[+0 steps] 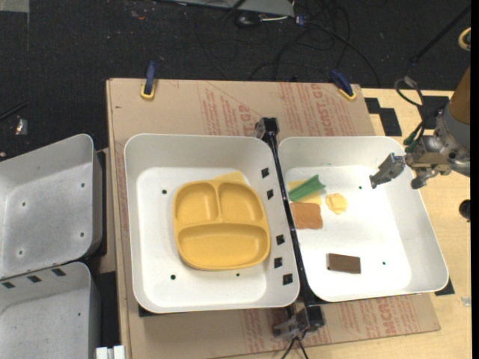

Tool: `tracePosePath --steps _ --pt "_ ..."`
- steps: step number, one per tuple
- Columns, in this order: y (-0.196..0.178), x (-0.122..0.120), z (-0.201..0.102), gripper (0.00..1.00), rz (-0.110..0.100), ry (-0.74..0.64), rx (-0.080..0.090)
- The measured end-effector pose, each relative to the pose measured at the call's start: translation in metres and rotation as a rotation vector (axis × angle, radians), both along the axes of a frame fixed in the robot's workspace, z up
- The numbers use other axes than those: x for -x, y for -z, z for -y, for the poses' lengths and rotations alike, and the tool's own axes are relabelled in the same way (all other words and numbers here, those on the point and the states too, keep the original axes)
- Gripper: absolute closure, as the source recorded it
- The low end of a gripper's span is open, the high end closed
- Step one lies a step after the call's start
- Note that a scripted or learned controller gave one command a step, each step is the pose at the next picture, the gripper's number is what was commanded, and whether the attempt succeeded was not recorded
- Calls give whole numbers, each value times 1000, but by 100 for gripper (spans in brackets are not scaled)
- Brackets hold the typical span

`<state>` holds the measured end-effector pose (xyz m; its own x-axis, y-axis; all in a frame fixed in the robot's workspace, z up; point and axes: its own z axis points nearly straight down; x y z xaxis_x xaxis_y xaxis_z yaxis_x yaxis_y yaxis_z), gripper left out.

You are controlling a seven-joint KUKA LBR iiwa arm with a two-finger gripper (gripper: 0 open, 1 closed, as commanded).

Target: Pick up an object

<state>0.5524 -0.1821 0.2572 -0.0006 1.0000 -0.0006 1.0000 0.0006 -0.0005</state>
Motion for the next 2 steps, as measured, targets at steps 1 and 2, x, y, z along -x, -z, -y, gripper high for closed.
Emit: tracePosePath --steps 1,2 --pt "63 5 0 0 -5 3 -2" --pt "107 4 2 0 -4 2 -1"
